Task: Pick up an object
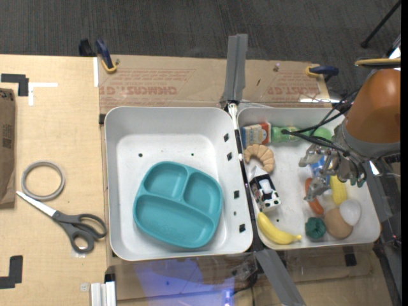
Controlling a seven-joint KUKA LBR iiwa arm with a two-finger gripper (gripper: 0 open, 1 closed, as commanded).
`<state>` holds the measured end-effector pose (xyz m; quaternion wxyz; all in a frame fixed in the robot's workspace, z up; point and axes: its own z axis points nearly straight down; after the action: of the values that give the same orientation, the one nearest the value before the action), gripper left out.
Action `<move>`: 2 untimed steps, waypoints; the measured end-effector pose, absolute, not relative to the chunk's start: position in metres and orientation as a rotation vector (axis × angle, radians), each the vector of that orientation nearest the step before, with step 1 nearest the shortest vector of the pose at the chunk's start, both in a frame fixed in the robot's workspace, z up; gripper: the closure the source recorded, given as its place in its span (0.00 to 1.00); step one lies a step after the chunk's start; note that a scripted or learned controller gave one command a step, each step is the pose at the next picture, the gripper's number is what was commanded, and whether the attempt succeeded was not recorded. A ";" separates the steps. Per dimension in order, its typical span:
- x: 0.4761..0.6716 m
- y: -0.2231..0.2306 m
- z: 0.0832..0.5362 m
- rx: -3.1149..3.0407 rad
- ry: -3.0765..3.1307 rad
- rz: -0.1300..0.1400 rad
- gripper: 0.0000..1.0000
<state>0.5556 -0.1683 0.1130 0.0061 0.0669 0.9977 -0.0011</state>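
Gripper (325, 166) low in right bin (290, 116), above small toys near yellow piece (338, 190); jaws' state cannot be told. Banana (277, 231) at bin's front.

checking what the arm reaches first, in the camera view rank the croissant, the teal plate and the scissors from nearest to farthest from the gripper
1. The croissant, in the right bin near the divider, is nearest to the gripper.
2. The teal plate, in the left bin, comes next.
3. The scissors, on the bench left of both bins, are farthest.
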 end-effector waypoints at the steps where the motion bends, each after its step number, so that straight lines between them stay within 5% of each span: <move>1: 0.525 -0.171 0.092 0.285 3.127 0.001 0.00; 2: 0.526 -0.170 0.101 0.280 3.125 -0.001 1.00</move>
<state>0.5263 -0.1703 0.1014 0.0022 0.0892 0.9960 -0.0002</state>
